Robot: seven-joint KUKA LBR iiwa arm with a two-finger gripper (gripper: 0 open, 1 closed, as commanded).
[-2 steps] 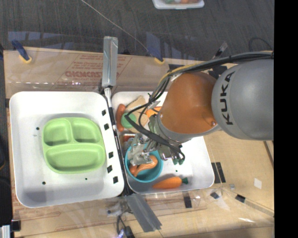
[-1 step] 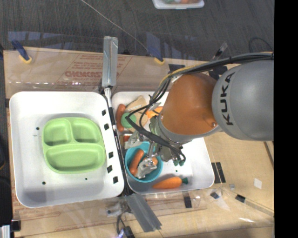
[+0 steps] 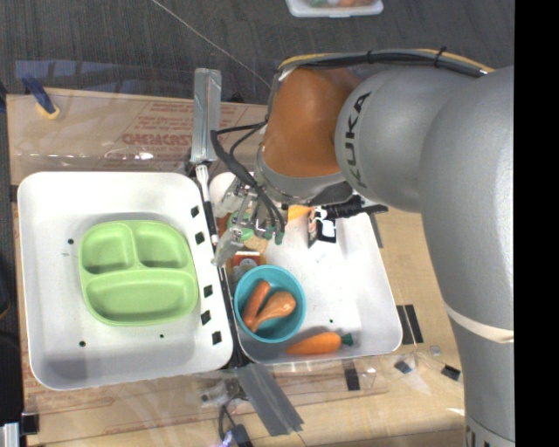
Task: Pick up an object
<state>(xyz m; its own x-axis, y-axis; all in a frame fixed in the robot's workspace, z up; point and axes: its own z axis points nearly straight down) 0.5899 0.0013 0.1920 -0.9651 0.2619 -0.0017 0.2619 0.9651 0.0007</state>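
Observation:
My gripper [image 3: 243, 229] reaches down into the left part of the right bin [image 3: 367, 288], just above a blue bowl [image 3: 269, 302]; the arm's wrist and cables hide most of it. The bowl holds an orange carrot-like piece [image 3: 256, 300] and a brown drumstick-like piece [image 3: 279, 306]. A toy carrot [image 3: 314, 343] lies along the bin's front wall. Something orange and brown [image 3: 243, 258] shows right under the gripper, against the bin's left wall. A small orange item [image 3: 300, 212] and a black and white piece [image 3: 325, 229] sit just behind the wrist.
The left bin [image 3: 44, 262] holds a green divided plate [image 3: 138, 271]. A row of black clips [image 3: 206, 271] runs along the divider between the bins. The grey arm [image 3: 437, 148] covers the right bin's back half. A white tray [image 3: 335, 7] sits at the top edge.

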